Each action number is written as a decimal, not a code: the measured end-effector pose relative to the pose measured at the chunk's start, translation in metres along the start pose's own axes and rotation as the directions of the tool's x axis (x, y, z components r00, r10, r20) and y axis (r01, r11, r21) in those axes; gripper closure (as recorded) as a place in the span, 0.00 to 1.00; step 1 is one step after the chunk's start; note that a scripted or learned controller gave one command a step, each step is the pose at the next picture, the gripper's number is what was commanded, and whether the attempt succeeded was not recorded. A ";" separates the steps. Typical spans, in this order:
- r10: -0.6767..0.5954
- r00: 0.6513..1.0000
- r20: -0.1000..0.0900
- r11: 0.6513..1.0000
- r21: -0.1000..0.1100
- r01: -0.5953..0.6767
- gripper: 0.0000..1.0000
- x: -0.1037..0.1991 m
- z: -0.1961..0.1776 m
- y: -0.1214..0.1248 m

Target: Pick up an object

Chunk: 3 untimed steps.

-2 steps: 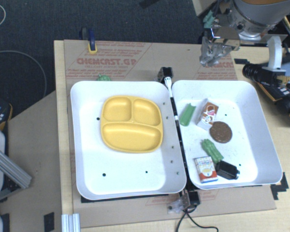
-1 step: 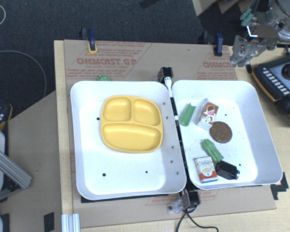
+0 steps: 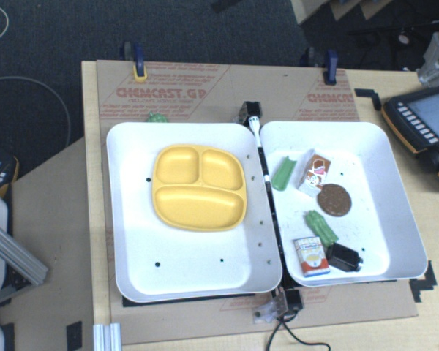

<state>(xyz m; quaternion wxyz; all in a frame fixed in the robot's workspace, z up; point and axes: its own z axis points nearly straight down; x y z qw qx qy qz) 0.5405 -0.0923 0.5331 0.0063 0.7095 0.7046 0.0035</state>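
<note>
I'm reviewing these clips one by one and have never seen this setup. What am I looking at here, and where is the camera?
One fixed camera looks down at a slant on a bench with two shallow white bins. The left bin holds a yellow divided plate. The right bin holds small items to pick: a light green piece, a small printed box, a brown disc, a dark green piece, a second small box and a black block. Nothing is being held here.

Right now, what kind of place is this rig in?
Probably a robotics lab workcell, not a kitchen: two white bins on a cardboard sheet clamped by blue clamps, a teach pendant at the right, and toy food like the yellow divided plate.
</note>
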 end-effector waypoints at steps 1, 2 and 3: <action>-0.007 1.000 -0.006 1.000 0.027 0.007 1.00 0.012 0.141 -0.008; -0.003 1.000 -0.002 1.000 0.008 0.003 1.00 -0.017 0.104 -0.041; -0.012 1.000 -0.008 1.000 0.029 0.012 1.00 0.050 0.234 -0.044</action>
